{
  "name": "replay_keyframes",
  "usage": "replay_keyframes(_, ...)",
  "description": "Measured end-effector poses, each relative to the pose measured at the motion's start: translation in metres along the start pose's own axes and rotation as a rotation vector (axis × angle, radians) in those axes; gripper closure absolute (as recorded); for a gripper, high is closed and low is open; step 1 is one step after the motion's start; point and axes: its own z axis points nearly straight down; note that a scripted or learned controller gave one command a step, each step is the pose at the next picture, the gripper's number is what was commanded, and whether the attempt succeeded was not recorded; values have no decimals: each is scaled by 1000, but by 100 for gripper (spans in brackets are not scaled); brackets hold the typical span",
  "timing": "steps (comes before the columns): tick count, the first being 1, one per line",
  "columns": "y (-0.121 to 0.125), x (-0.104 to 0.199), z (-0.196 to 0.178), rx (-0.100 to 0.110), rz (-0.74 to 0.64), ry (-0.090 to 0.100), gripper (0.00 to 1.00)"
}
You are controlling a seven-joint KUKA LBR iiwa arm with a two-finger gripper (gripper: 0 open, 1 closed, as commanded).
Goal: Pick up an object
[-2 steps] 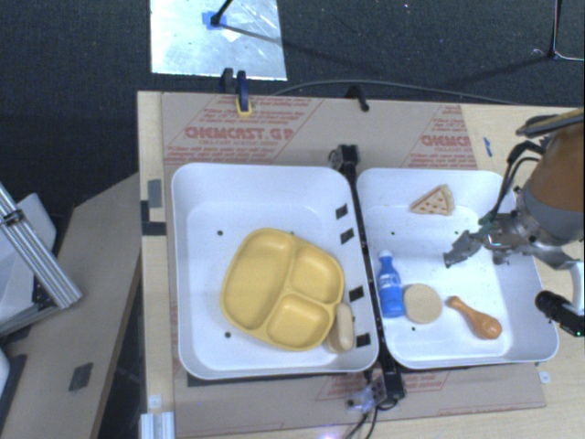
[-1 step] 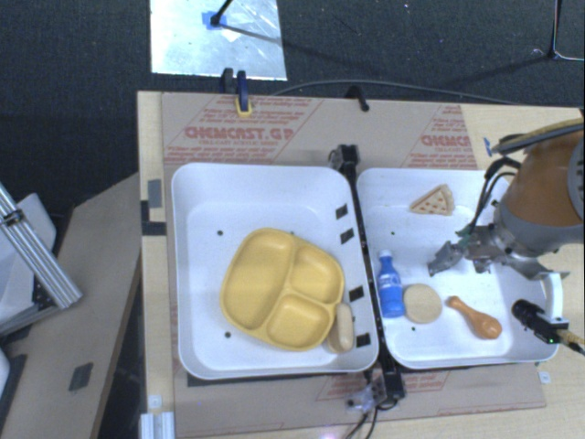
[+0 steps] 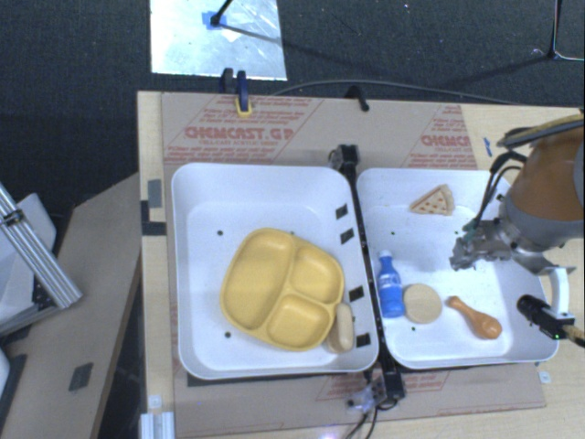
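Fingers' spread cannot be told; the gripper hangs low near the right bin's right edge, presumably approaching the wooden drumstick.

I see a dark floor all around the bench. A shiny silver sheet lies on the floor past the far side. Brown cardboard with red letters covers the bench top. At the left stands a metal bar, tilted.
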Motion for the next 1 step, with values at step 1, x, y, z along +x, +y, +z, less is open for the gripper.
replay_keyframes(1,2,-4,-44,-2,-1,0,100)
